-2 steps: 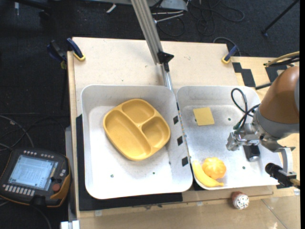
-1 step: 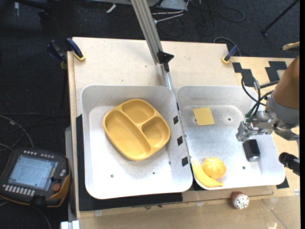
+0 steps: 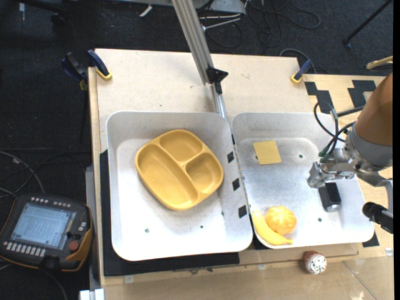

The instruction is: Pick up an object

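Note:
In the right bin [image 3: 294,227] a flat yellow square [image 3: 267,152] lies near the back. An orange [image 3: 280,219] rests against a banana [image 3: 267,233] at the front edge. My gripper [image 3: 317,176] hangs over the right side of this bin, above bare floor, to the right of the square and behind the fruit. Nothing shows between its fingers. The left bin [image 3: 125,224] holds a yellow divided plate [image 3: 179,168].
A small speckled ball [image 3: 315,263] lies on the bench just in front of the right bin. A slanted metal pole [image 3: 194,36] rises behind the bins. A teach pendant [image 3: 44,230] sits off the bench at the left.

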Controlling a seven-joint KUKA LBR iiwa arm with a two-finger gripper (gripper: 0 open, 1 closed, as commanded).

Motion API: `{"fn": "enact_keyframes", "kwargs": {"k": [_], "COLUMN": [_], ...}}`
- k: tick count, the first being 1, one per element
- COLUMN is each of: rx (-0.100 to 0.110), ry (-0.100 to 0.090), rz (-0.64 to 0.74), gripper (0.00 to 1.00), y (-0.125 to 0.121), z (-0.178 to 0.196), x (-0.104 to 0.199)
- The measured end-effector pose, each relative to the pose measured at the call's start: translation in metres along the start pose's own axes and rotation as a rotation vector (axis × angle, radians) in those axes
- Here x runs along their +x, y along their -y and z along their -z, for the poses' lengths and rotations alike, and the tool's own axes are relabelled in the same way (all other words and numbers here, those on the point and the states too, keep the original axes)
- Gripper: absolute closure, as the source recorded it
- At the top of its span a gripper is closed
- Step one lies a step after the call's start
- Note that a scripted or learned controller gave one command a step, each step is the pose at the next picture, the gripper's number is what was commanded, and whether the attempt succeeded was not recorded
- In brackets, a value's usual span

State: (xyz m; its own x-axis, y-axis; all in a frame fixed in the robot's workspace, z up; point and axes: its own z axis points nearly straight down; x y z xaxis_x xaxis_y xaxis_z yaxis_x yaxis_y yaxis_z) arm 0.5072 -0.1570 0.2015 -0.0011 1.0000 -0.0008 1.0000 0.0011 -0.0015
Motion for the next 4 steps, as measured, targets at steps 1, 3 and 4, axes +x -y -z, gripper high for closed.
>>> {"fn": "enact_keyframes", "kwargs": {"k": [1, 3, 4], "rx": [-0.003, -0.002, -0.003], "ry": [-0.001, -0.003, -0.003], "rz": [0.006, 0.008, 0.007], "gripper": [1.0, 1.0, 1.0], "y": [-0.02, -0.057, -0.066], "z": [0.008, 0.011, 0.027], "x": [0.046, 0.165, 0.217]}}
